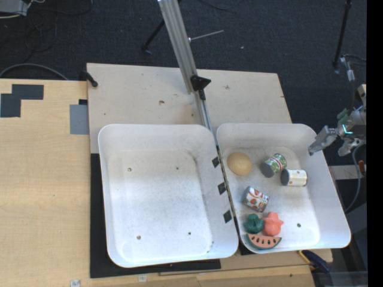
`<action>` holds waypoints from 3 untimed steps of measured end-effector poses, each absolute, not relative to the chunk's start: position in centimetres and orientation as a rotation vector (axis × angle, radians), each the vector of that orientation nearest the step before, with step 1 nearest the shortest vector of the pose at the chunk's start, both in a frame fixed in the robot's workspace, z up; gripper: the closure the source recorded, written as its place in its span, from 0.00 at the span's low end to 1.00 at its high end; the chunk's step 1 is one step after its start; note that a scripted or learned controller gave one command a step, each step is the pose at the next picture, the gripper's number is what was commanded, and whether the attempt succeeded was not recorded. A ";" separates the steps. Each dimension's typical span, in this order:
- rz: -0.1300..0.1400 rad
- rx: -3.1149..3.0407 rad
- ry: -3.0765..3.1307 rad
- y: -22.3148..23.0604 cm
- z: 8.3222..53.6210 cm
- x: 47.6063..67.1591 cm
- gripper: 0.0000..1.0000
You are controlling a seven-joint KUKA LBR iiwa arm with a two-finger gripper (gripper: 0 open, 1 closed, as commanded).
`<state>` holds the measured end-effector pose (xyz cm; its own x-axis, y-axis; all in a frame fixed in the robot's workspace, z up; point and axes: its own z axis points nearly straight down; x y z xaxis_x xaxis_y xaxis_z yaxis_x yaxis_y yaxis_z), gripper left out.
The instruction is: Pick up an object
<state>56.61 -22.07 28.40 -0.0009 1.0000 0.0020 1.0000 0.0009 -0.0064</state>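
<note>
Feed bright enough on my end, light even, prob overhead. White bins (155,190) near blown out, glare washes out rims, esp. left one. Soft short shadows under small items in right bin (311,220), none hard. Dark floor (269,28) at top underexposed, detail lost. Res low, edges soft w/ compression mush; labels on cans (274,164) unreadable. Far right murky, I can't resolve the hardware there. No obvious lens distortion.

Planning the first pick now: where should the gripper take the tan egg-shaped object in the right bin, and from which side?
Probably straight from above, closing across the narrower middle of the tan egg-shaped object. It lies alone, with free floor around it in the right bin, though the bin's left wall is close, so set the fingers along that wall, not toward it.
</note>
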 end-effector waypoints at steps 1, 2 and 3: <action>0.002 -2.217 -2.223 -22.1 28.6 56.7 0.00; 0.005 -2.215 -2.219 -21.2 23.9 56.6 0.00; 0.005 -2.216 -2.217 -20.7 18.9 55.6 0.00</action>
